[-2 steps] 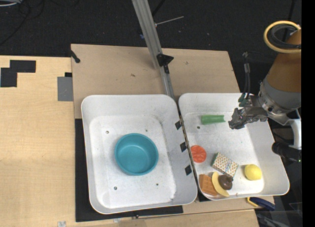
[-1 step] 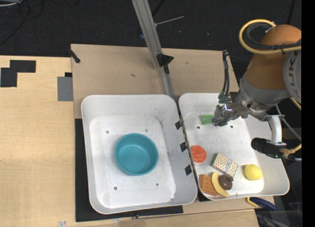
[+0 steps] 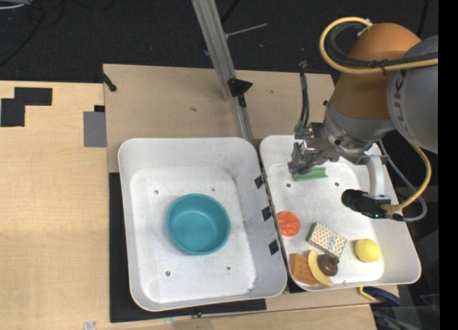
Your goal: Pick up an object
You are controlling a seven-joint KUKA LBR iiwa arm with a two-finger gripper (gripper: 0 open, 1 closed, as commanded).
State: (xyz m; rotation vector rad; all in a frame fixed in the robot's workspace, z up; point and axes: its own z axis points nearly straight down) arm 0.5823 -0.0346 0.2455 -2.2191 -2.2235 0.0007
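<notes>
On my feed from the overhead camera, the pale wooden tabletop (image 3: 50, 192) runs along the left and carries two shallow white bins side by side. The left bin (image 3: 136, 178) holds a single teal bowl (image 3: 198, 223), upright and a little toward its near side, well clear of every wall. Behind the bins a metal rail (image 3: 215, 35) slants up and away from the seam between them. In the right bin (image 3: 336, 203), a red disc (image 3: 288, 223) lies close to the left wall. At the near edge sit a round tan biscuit (image 3: 302, 269) and a dark brown ball (image 3: 328, 263), touching or overlapping as far as I can see. Toward the far end of this bin, the end effector (image 3: 306, 155) is lowered over a green strip (image 3: 310, 173) that lies flat on the bin floor, its tip right at the strip's upper edge. I cannot tell from this angle whether it is clenched or released, nor whether it has the strip. A checkered packet (image 3: 327, 238) lies just beside the brown ball, and a yellow ball (image 3: 367, 250) rests near the right wall. The grey arm (image 3: 418, 99) reaches in from the right.
</notes>
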